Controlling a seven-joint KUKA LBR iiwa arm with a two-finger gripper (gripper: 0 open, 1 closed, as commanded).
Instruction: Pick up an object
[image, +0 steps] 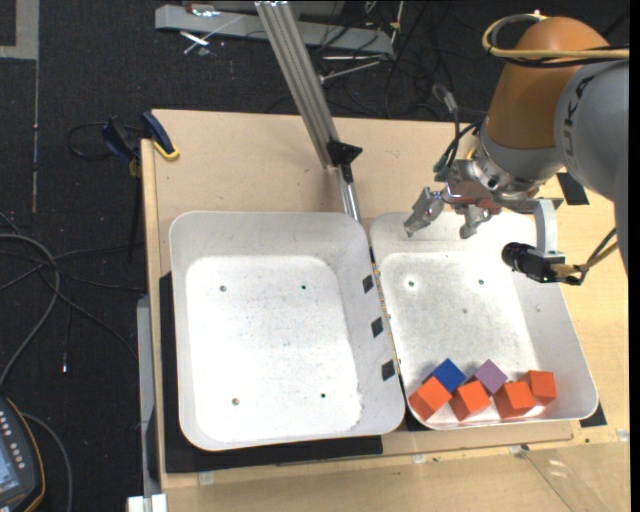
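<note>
Hovering over the right bin's (560, 300) far edge, gripper (447, 214) with fingers spread and nothing between them; blocks (485, 390) clustered at the bin's near edge, well apart, toward the camera from it.

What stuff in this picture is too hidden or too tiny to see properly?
- Blue block: in the camera view, the orange blocks in front cover its lower part.
- Purple block: partly covered the same way.
- Arm: cut off by the picture's top and right edges.
- Gripper: too small to tell how its fingers stand.
- Right bin: its far rim is hidden under the gripper.
</note>
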